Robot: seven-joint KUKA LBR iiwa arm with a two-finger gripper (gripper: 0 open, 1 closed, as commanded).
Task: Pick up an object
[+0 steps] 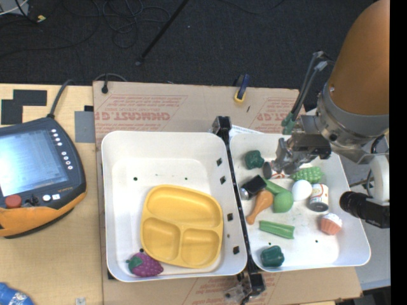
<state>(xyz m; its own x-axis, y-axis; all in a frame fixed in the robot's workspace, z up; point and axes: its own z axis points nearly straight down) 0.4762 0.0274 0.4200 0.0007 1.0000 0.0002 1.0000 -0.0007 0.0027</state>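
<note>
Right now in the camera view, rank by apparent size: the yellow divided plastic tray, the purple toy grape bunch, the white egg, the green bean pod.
1. Yellow divided plastic tray
2. Green bean pod
3. Purple toy grape bunch, looks close to the pod
4. White egg

**Two bins side by side on the desk**

The left bin (121, 151) is occupied by a divided plate (181, 224), with a bunch of grapes (145, 265) touching its near left corner. In the right bin (356, 253), toys are clustered toward the far half: a drumstick (260, 204) near the dividing wall, an egg (301, 189) and a can (318, 197) to its right, a cupcake (330, 223) nearer still, and a pepper (272, 256) at the front. The gripper (284, 164) is positioned over the far cluster. A tablet (35, 170) is placed left of both bins.
</note>
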